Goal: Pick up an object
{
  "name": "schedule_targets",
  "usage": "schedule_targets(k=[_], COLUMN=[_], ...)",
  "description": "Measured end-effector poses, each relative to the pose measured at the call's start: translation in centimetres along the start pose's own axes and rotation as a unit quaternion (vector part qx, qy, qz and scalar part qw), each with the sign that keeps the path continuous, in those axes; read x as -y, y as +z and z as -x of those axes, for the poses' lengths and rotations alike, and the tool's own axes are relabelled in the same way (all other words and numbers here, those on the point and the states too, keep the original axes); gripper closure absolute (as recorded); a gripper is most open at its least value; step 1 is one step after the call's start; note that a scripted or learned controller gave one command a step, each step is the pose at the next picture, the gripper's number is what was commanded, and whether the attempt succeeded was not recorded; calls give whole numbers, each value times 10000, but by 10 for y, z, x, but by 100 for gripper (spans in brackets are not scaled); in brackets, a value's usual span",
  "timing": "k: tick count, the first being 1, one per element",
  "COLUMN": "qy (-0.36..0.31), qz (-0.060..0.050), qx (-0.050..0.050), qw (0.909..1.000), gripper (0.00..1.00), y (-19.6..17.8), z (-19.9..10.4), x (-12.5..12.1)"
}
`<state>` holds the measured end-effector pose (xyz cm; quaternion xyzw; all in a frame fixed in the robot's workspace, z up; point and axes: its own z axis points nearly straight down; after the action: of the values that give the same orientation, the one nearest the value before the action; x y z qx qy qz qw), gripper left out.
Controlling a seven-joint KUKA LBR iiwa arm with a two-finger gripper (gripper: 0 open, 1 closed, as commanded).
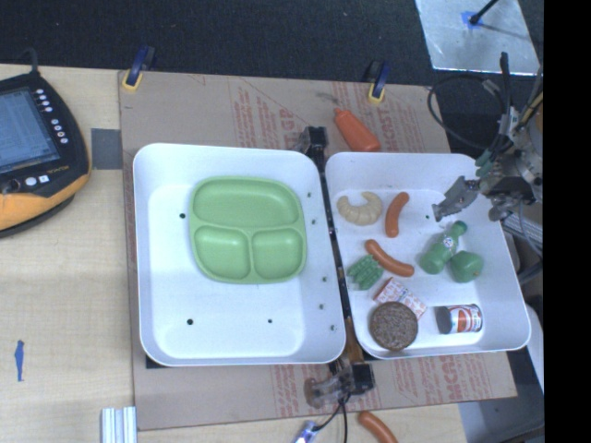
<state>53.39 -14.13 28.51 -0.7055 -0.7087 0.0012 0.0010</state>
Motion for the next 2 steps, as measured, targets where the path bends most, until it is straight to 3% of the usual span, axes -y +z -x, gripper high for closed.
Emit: schedule_targets(k=[1, 2], qy=[-5, -9], qz=[-13, -17], qx=[3, 2], qw=[10000, 10000], gripper=[0, 0], y=[118, 194], z=[-24, -27], x=[-12, -30])
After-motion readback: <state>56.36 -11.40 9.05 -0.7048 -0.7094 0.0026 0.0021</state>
